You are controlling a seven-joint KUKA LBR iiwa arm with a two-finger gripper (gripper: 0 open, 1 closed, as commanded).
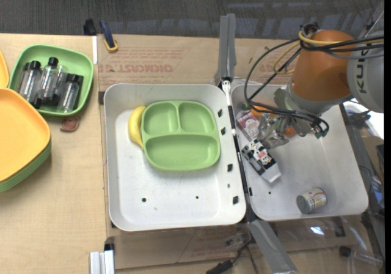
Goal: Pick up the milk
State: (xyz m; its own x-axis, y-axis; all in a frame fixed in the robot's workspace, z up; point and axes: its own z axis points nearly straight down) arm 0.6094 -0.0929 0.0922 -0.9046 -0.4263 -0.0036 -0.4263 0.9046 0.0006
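**Arm low over the milk carton in the right bin**

Far left of the green divided plate (pixel 180 134), on the table (pixel 61 205), sit a stack of orange plates (pixel 21 138) and one small green tray (pixel 52 78) with what look like four dark-capped bottles (pixel 49 83). The divided plate lies in the left bin (pixel 122 205), with one yellow thing, probably a banana (pixel 135 126), tucked against its left rim.

Right of the plate, across the bin walls, the right bin (pixel 342 199) holds three things. One milk carton (pixel 261 159) lies on its side near that bin's left wall, one pinkish packet (pixel 247 121) sits just above it, and one small can (pixel 311 200) lies well apart, lower right.

The gripper (pixel 273 130) hangs just above and right of the carton. Cables and the wrist blur the tips, so I cannot tell how the jaws stand, nor whether they touch the carton.

Risks, as I judge them: the carton lies tilted and close to the wall, so the jaws may strike the wall or close on a corner and let it slide out. The packet is near enough to be nudged or pinched instead.
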